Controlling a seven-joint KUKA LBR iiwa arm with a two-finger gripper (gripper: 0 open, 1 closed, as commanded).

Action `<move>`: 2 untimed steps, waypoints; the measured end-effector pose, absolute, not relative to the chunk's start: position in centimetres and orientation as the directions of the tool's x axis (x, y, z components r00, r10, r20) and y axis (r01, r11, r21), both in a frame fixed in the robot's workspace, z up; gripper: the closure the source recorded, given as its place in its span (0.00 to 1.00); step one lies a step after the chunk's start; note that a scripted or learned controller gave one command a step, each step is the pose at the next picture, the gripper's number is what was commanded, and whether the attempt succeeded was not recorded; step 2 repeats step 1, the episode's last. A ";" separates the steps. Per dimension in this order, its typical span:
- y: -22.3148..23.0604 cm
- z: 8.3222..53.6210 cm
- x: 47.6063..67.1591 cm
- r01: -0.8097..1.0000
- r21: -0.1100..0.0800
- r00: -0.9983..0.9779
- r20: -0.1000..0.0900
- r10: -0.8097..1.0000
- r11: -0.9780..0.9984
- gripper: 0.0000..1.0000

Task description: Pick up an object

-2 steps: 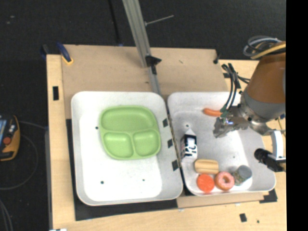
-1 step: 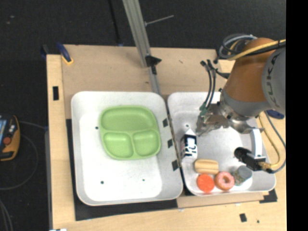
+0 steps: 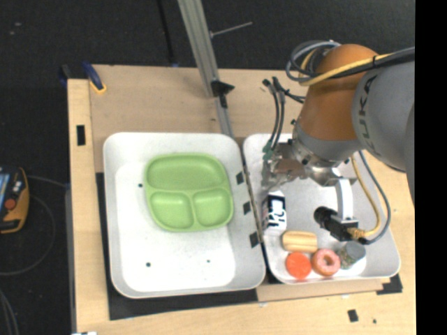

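Two white bins sit side by side on the desk (image 3: 160, 103). The left bin (image 3: 126, 257) holds a green plate with three parts (image 3: 188, 190), lying near the middle. The right bin (image 3: 380, 257) holds the small things. A tan bun-shaped toy (image 3: 299, 241) lies at about 6 o'clock in that bin. Just below it sit a red-orange round toy (image 3: 298, 265) and a pink donut (image 3: 325, 262), close together. A small grey thing (image 3: 353, 252) lies just right of the donut.

The grey arm with its orange band (image 3: 335, 110) reaches in from 3 o'clock and hangs over the top half of the right bin. The pincer (image 3: 276, 211) points down near the bin's left wall, just above the bun at about 11 o'clock from it. I cannot tell how the pincer is set, and nothing looks caught in it.

I think the arm is at the reaching step, with no toy picked yet. The next move likely calls for lining up over one toy, maybe the bun, and going down on it.
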State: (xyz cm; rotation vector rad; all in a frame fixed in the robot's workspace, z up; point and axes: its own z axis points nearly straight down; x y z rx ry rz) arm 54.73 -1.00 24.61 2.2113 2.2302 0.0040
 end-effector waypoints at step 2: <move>4.0 23.4 56.0 1.000 0.001 -0.007 0.000 1.000 0.007 1.00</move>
